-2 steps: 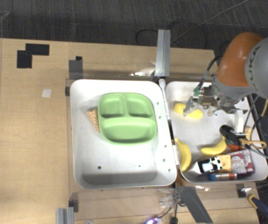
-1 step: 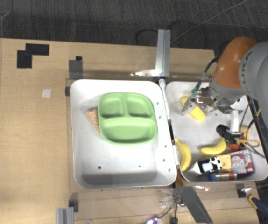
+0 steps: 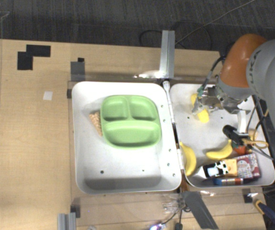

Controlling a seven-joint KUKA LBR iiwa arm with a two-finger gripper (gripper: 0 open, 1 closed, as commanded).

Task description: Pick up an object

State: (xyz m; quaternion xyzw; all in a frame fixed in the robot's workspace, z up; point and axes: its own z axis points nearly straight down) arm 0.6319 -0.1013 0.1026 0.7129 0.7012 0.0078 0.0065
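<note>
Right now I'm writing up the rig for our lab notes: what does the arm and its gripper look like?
The arm is bulky, rounded and light grey, with a glossy orange band above the wrist. The gripper is small, dark metal and grey, with thin wires around it. Dark cables run beside the arm.

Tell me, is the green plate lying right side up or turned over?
Right side up. The green plate lies flat in the left bin, and its three hollow compartments face upward; nothing lies in them.
</note>
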